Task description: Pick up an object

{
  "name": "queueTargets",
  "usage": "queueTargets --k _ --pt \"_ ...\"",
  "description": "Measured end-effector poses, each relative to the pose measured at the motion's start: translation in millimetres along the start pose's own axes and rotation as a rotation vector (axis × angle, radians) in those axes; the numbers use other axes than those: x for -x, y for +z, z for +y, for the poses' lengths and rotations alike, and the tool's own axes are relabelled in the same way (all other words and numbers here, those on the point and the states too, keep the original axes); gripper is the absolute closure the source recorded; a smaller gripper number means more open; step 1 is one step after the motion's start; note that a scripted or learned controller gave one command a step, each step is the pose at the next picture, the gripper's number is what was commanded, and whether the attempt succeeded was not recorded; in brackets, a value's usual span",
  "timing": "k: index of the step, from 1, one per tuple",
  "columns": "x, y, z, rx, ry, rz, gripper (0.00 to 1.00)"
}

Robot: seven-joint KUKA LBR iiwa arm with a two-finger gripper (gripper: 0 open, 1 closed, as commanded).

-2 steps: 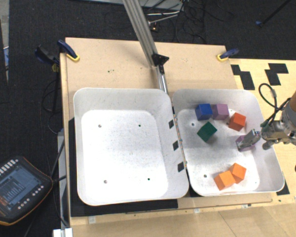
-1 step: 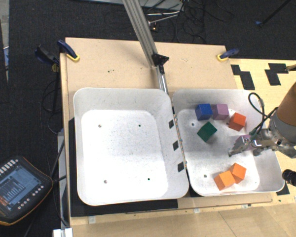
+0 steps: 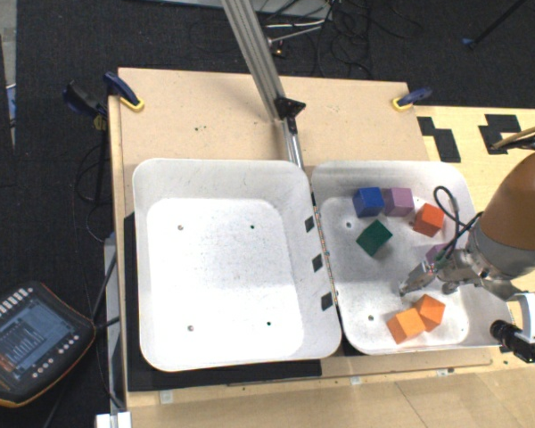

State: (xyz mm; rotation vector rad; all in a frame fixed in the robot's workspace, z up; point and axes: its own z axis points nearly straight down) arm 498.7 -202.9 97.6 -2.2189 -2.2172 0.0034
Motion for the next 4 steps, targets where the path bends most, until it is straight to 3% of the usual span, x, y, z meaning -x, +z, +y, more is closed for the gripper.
queueTargets --k 1,3,4 --pt "0.4 -13.3 1.8 0.007 -0.001 -0.002 1.0" --pt "17.5 -125.7 5.9 0.013 -0.003 -0.006 1.0" --pt "17.8 -162.7 7.4 0.011 -0.004 -0.005 1.0"
